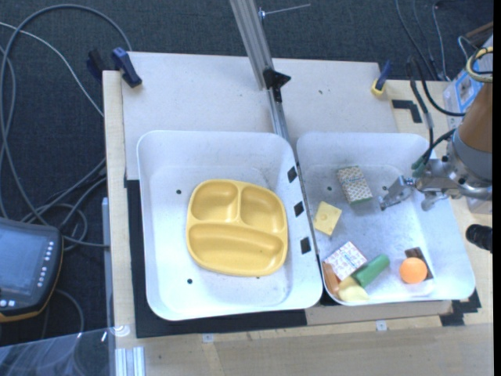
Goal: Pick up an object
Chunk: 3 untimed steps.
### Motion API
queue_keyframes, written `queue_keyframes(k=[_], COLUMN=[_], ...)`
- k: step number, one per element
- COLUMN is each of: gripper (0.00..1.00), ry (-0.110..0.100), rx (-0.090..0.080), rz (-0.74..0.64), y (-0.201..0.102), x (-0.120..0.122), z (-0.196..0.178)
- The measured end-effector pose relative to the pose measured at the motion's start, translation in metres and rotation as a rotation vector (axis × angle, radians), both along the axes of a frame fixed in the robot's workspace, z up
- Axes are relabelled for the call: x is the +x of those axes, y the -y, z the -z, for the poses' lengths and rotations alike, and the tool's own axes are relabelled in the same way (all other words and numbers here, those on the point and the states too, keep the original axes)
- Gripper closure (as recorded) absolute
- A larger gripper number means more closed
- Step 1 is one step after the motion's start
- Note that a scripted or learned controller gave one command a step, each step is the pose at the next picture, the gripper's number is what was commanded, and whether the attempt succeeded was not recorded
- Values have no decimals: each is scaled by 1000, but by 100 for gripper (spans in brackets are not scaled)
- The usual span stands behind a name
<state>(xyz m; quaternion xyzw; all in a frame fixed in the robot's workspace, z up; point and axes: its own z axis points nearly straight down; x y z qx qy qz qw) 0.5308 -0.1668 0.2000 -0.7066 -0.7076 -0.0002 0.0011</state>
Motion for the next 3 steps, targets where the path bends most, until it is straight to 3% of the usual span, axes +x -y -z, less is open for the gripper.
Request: queue_keyframes(k=[1, 3], gripper=[0, 0], ry=[1, -6], rx=[0, 1], rz=[1, 1], y=[0, -5], x=[0, -11], z=[0, 109])
